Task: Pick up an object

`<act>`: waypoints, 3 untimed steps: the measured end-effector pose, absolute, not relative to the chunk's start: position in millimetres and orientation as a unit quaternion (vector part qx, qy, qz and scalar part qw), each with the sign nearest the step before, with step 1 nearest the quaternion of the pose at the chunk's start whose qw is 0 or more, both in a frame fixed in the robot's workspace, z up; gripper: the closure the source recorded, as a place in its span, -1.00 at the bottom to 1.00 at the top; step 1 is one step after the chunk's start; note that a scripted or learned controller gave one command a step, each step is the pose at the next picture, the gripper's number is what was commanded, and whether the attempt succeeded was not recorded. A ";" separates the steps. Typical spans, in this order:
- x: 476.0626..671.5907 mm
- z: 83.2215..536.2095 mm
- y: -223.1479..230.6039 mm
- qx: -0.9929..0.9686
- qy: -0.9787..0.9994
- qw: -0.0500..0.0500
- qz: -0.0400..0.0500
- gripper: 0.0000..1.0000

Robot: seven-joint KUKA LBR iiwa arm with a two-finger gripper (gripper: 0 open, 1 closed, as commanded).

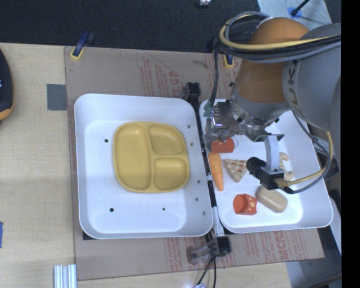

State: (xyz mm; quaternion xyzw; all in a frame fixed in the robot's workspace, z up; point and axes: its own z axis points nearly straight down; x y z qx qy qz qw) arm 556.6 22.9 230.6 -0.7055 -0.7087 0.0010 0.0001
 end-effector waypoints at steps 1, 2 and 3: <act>537.7 235.6 69.9 -0.705 -0.710 0.002 0.003 1.00; 553.7 219.0 -3.2 -0.706 -0.708 0.002 0.002 1.00; 542.1 206.2 4.1 -0.706 -0.708 0.002 0.002 1.00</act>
